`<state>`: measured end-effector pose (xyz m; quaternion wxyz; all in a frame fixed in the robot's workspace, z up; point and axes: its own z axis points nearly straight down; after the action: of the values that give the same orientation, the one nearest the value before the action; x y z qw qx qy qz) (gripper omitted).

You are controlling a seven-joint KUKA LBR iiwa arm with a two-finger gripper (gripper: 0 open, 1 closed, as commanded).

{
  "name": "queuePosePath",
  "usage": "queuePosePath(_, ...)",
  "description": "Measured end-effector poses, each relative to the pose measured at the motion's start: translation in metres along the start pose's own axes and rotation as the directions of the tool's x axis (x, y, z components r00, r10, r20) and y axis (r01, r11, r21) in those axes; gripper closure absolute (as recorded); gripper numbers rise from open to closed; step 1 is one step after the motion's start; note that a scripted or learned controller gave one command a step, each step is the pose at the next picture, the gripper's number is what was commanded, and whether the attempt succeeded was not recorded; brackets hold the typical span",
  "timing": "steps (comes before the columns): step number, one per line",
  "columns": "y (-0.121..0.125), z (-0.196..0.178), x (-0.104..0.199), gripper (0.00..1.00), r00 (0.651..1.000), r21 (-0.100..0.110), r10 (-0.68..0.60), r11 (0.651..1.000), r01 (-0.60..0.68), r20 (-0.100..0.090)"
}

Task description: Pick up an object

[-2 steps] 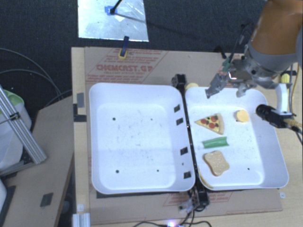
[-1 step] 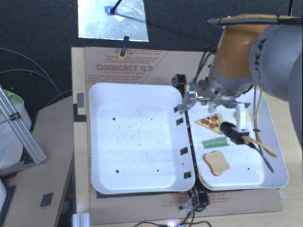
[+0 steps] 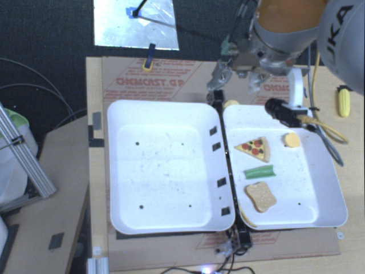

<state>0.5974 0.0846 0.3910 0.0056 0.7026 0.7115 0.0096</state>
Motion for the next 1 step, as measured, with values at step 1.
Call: queuePosePath(1, -0.0366, -0.0384, 0.03, 0.0, 1.0, 0.018, 0.005, 1.0, -0.005, 0.003)
